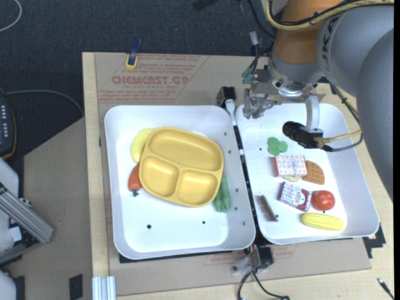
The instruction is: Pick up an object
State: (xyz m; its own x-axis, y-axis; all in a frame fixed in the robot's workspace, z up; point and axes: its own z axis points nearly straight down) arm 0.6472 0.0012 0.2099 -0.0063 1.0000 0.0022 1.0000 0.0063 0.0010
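Small green broccoli-like toy (276, 146) lies in the right white bin (356, 186); the hand (257, 107) hovers far-left of it, grip state unclear.

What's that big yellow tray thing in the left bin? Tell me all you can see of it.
The yellow tray looks like a plastic divided plate, glossy, with rounded corners and three compartments: one long one at the far side and two smaller ones nearer the camera. It lies flat but turned askew in the left bin. Nothing lies in its compartments. Three things poke out from beneath or beside its edges: a yellow piece at its far left, an orange-red piece at its left, and a green piece at its right.
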